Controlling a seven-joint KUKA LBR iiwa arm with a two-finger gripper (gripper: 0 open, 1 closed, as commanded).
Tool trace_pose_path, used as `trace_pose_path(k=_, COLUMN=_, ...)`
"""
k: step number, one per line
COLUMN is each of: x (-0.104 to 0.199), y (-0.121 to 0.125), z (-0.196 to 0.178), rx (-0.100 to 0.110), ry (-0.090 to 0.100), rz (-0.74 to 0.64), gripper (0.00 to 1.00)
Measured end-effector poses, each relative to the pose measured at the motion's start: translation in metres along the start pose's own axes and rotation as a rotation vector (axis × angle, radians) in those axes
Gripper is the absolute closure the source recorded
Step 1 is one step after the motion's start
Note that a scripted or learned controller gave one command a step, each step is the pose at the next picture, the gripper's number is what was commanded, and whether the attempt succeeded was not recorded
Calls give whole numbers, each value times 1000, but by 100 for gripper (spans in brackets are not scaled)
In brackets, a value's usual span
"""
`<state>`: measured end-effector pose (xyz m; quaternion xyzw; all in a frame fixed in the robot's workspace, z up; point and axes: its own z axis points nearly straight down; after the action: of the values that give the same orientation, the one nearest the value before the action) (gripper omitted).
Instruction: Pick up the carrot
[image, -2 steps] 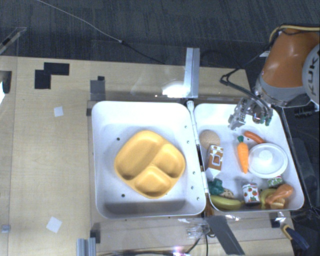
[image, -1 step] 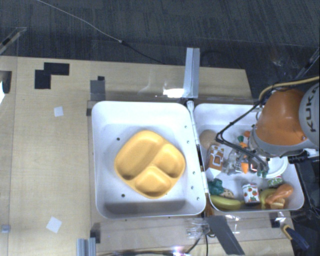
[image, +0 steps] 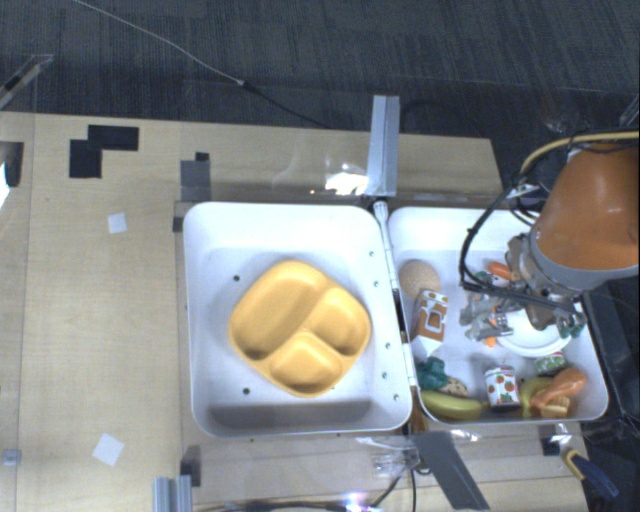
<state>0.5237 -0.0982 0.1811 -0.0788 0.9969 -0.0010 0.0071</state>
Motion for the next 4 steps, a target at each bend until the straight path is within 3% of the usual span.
trace_pose_path(k=1, x=13, y=-44, z=68, rx=-2, ry=9, rz=-261, gripper=100)
trace_pose_path(k=2, x=29, y=-70, z=89, rx=7, ry=-9, rz=-298, gripper=100)
trace_pose_path(k=3, x=-28, y=-66, z=91, rx=2, ry=-4, rz=80, gripper=100)
trace_pose_path(k=4, x=-91, y=-99, z=93, rx=1, ry=-1, rz=-416, gripper=100)
